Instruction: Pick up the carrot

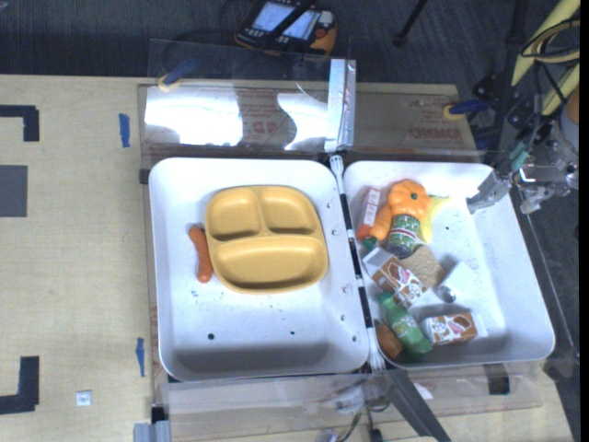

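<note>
A slim orange carrot (200, 252) lies in the left bin (175, 320), against the left side of a yellow divided plate (266, 238). My gripper (502, 187) hangs over the right bin's far right edge, well away from the carrot. Nothing is visibly held in it. A second orange piece (389, 341) peeks out under a green bottle (403, 323) at the right bin's front left corner; I cannot tell what it is.
The right bin (502, 274) holds a cluster along its left side: an orange pumpkin-like toy (408, 199), a green can (402, 235), small cartons (450, 327) and a cracker (422, 263). A clear panel (239, 109) stands behind the left bin.
</note>
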Controlling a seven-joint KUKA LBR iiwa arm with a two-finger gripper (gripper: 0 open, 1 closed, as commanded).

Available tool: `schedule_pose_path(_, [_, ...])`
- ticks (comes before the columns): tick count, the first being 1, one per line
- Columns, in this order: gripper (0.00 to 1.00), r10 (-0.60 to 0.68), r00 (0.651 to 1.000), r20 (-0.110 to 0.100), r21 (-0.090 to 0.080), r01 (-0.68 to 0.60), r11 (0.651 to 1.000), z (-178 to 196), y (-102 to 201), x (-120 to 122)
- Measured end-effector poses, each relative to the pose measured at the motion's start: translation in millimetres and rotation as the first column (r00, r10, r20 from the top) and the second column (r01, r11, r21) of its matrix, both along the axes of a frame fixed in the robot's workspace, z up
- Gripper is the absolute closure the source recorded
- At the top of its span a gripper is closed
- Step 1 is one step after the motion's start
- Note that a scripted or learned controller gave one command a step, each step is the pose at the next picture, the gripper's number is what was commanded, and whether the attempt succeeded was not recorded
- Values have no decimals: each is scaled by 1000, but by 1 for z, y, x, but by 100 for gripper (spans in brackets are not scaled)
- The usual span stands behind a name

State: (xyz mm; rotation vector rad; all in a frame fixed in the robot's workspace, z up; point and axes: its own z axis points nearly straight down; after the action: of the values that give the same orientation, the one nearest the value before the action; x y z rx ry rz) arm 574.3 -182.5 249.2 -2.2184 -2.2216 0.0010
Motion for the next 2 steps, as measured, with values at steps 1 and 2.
schedule_pose_path(1, [0,-53,998,19,-1,53,999,-136,42,75])
schedule_pose_path(2, [0,-157,987,30,3,157,988,-144,50,78])
